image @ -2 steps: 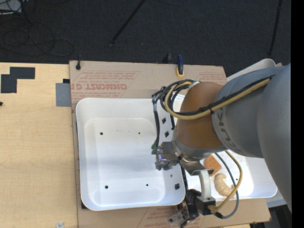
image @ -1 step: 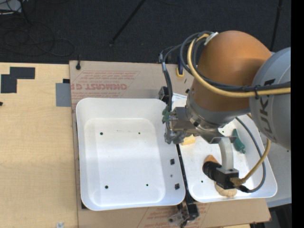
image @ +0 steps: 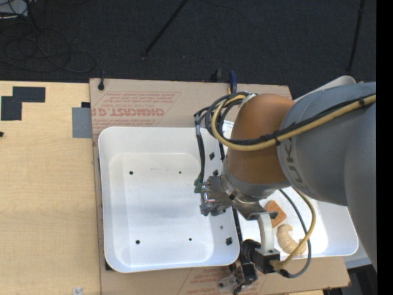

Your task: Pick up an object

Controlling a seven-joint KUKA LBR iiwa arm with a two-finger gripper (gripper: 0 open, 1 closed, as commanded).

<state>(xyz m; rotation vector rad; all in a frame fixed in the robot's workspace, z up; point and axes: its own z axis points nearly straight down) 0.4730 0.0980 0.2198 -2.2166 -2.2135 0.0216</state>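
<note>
The grey arm (image: 331,140) reaches in from the right, and its orange band (image: 258,143) sits over the inner edge of the right bin (image: 347,241), hiding much of that bin. Below the band the wrist carries a dark cluster of metal parts and cables over the strip where the two white bins meet. The tool (image: 212,203) appears there as a small dark grey assembly, low over the right rim of the left bin (image: 156,195); whether it is released or clenched I cannot tell from this angle, and nothing can be seen gripped in it. In the right bin, just beneath the arm, lie a small orange object (image: 274,211) and, close beside it toward the near edge, a pale curved object (image: 285,236); a yellow cable loops around them. Both bins rest on a sheet of brown cardboard (image: 135,106) printed with red lettering, laid on the light wooden surface (image: 43,189).
</note>
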